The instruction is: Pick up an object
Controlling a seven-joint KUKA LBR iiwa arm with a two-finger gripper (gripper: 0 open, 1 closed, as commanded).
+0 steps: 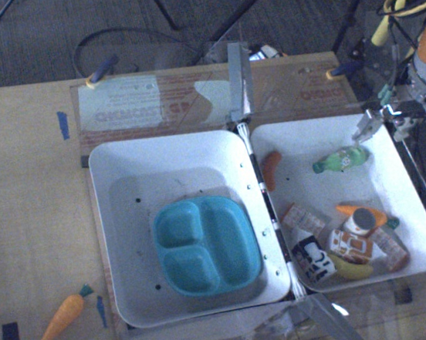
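Even, cool daylight; soft blur throughout; faint glare on white bins (111, 167)

Gripper (374, 122) sits at the right bin's (409, 178) far right corner, just beside the green bottle (341, 159) — nothing visibly between the fingers. Orange-red sausage-like piece (272, 167) lies by the divider wall. Near end of that bin holds a cluster: white-and-orange bottle (354, 238), banana (354, 268), black-and-white carton (312, 258). Left bin (120, 170) holds a blue divided tray (206, 245). Toy carrot (62, 317) lies on the bench (26, 229), left of both bins.
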